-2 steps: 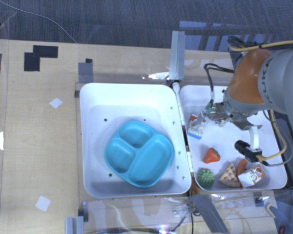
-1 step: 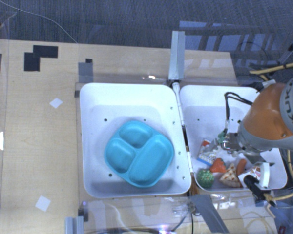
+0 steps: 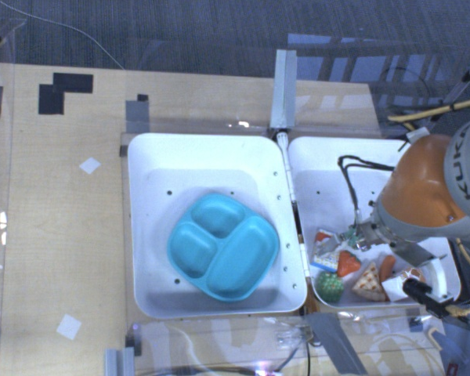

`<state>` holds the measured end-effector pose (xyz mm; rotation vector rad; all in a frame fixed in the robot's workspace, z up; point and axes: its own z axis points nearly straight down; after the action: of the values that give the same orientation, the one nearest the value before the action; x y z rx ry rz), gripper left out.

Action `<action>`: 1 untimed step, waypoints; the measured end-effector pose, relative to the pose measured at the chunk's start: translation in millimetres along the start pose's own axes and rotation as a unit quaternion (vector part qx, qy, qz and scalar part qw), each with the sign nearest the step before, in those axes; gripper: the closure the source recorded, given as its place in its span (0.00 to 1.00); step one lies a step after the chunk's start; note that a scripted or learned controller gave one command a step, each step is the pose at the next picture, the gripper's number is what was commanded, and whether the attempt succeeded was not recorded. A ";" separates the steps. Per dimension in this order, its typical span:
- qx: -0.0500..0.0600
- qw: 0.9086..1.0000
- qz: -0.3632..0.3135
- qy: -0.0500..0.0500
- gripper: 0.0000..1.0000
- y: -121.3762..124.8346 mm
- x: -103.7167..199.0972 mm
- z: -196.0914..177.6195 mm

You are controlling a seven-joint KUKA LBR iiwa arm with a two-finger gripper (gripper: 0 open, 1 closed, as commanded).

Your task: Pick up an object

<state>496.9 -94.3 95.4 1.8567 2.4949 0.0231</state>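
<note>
Small toy foods (image 3: 352, 272) lie heaped in the right bin (image 3: 321, 171), just below and left of the hand (image 3: 368, 233), which hangs close over them; whether it is clenched or released cannot be told. Farther left, a blue plate (image 3: 223, 245) sits in the left bin (image 3: 164, 163).

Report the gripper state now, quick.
Gripper: low in the right bin over the pile of small objects, tucked under the arm's wrist; open or shut cannot be told, and no object is seen held.
</note>
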 end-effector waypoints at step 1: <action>0.013 1.000 0.013 0.007 0.00 2.3 21.4 -90.3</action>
<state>489.9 -72.4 185.4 1.9060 2.4915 0.0055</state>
